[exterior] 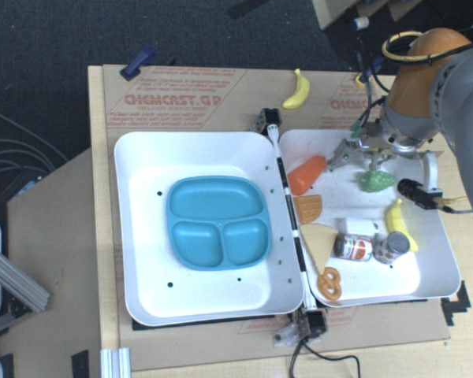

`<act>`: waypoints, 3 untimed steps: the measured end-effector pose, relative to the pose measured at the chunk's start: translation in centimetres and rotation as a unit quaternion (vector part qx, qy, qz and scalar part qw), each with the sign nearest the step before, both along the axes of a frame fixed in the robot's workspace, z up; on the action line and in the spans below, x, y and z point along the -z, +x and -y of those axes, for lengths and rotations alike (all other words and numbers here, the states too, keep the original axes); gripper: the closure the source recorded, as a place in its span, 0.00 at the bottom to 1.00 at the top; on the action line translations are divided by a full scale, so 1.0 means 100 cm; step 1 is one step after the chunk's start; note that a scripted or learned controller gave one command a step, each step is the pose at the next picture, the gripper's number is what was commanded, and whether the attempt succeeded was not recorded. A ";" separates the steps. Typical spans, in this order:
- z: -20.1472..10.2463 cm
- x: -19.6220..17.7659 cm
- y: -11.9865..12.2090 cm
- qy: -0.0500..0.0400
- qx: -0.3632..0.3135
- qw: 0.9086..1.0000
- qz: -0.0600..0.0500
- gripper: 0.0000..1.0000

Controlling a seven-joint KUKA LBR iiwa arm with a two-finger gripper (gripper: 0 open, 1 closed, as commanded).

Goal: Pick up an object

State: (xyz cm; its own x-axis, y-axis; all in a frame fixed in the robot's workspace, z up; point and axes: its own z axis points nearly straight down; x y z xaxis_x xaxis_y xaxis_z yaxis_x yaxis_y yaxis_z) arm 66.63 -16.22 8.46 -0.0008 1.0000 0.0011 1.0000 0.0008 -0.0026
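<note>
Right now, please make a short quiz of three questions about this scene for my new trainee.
1. True or false: the blue divided tray lies in the left bin.
2. Which item lies outside both bins? A) pretzel B) the banana near the top C) orange carrot
3. Fill in: the end effector is just above the ____ leafy item in the right bin.

Key: 1 true; 2 B; 3 green.

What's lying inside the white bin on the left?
Left bin holds one blue divided tray with three compartments, nothing in them. Whatever sits beneath the tray is covered.
</note>
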 end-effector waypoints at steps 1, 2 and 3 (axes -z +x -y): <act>0.000 -0.011 0.001 0.000 0.000 1.000 0.001 1.00; 0.000 -0.011 0.001 0.000 0.000 1.000 0.001 0.00; 0.009 0.000 0.000 -0.001 0.001 1.000 0.001 0.00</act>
State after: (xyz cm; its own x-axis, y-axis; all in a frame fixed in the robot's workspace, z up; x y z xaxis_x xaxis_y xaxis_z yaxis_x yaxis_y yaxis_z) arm 66.63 -17.09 8.47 0.0007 1.0000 0.0000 1.0000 -0.0007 -0.0015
